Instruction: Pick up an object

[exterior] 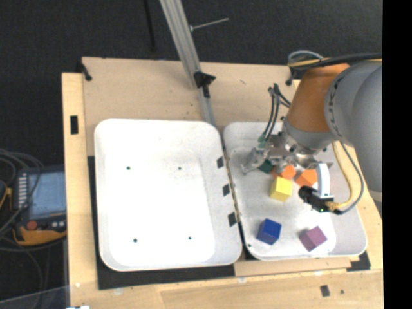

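Observation:
The right bin [341, 237] holds a yellow cube [281, 188], a blue cube [270, 231] and a purple cube [313, 237]. Orange pieces [306, 176] lie just under the wrist, and a small green piece [265, 167] peeks out beside them. My gripper [273, 161] hangs low over the bin's upper middle, right above the orange and green pieces and just up-left of the yellow cube. The arm's body hides much of what lies beneath it.
The left bin [161, 192] lies beside the right one, with a raised divider edge [230, 192] between them. A slanted metal pole [187, 44] rises behind the bins. A cable [351, 185] loops off the wrist at the right.

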Robot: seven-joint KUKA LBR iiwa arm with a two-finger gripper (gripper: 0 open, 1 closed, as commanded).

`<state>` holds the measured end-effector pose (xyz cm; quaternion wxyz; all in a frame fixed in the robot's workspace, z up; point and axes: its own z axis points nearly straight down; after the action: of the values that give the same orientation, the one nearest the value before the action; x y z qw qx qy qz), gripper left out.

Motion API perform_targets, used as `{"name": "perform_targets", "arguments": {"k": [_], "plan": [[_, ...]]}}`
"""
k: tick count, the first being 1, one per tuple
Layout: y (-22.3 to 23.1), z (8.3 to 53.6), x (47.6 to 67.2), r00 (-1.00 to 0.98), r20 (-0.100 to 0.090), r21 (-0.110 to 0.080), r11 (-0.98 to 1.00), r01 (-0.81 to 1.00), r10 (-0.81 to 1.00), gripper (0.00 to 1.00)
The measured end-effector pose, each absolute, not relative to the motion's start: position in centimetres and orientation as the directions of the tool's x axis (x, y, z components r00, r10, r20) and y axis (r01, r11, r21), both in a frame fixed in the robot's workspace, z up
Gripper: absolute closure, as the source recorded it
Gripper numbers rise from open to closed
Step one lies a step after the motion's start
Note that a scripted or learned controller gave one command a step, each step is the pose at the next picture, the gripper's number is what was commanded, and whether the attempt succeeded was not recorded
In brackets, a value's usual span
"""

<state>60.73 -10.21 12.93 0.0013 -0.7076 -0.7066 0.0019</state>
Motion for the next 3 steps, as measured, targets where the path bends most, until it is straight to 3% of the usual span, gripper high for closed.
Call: {"name": "perform_targets", "arguments": {"k": [1, 3], "plan": [[-10.3, 14.4, 60.9, 0.009, 0.000, 0.004, -0.009, 1.000, 1.000, 1.00], [-11.0, 21.3, 60.9, 0.001, -0.001, 0.004, -0.001, 1.000, 1.000, 1.00]]}}
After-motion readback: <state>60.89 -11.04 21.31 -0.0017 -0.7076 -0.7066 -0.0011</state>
